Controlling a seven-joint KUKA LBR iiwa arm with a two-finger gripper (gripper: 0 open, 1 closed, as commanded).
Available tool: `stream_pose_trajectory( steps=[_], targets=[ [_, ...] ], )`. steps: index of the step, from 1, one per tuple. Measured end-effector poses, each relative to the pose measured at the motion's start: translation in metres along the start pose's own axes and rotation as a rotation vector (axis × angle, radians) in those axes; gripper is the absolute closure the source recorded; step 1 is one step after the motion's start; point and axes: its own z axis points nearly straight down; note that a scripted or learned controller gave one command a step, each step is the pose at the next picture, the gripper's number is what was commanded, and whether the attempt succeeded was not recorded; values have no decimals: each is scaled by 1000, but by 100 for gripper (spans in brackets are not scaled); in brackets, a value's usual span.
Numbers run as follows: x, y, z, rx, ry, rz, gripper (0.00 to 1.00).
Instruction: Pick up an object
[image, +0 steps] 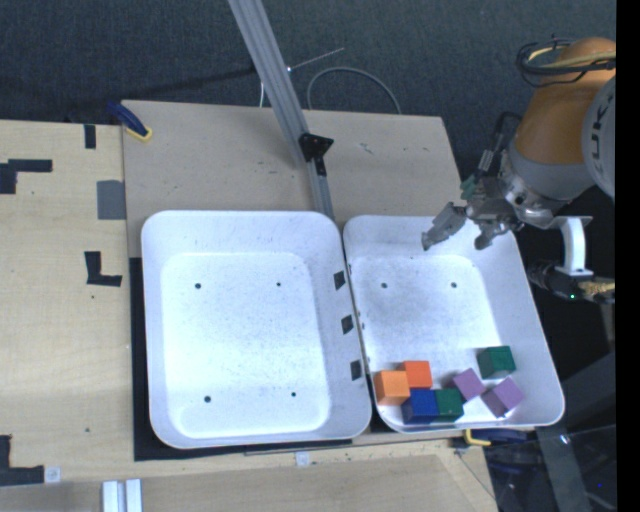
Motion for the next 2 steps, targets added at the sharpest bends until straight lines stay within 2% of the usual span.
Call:
stream_pose_trajectory(
  steps=[1, 2],
  targets=[
    [-1, -30, -221, -10, -3, 0, 0],
    [39, -52, -63, 8, 0, 2, 0]
  ],
)
